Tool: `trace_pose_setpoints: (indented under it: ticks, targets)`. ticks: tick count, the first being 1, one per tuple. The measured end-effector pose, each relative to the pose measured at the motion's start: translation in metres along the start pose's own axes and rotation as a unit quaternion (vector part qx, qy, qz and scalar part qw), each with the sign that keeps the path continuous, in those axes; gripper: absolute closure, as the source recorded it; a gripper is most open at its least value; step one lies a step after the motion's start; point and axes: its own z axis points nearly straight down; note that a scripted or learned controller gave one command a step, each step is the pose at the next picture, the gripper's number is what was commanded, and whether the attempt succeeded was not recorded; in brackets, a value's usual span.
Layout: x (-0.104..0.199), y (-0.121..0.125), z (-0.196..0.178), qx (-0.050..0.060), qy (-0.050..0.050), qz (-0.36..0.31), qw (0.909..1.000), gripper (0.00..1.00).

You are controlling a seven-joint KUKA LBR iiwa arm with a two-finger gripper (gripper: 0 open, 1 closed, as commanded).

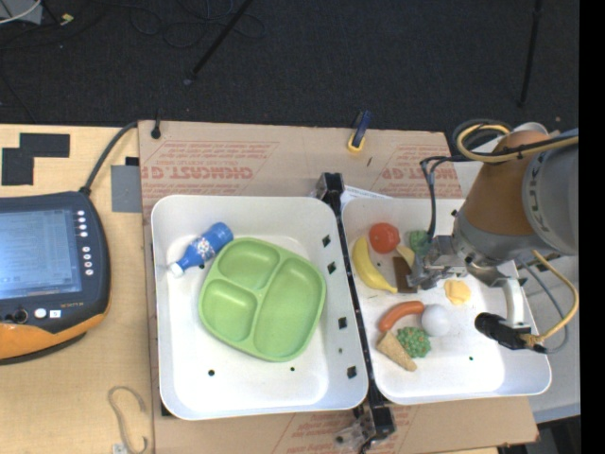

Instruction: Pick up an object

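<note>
Cardboard-covered table (236, 159), two bins: the gripper (423, 270) is lowered beside the banana (369, 265); finger state cannot be told. Centring over one item is advised before closing.

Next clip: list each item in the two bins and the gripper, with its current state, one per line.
green divided plate: flat in the left bin, compartments bare
blue bottle: on its side, beside the plate
banana: lying in the right bin
tomato: resting by the banana
sausage: lying flat
broccoli: beside the cone
cone: on its side
gripper: low in the right bin, grasp unclear
</note>
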Motion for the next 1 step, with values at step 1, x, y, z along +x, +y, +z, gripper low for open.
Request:
trace_pose_setpoints:
  ticks: [1]
  targets:
    - [0.0044,0.0099,-0.0522,0.001,-0.002,-0.003,1.0000,1.00]
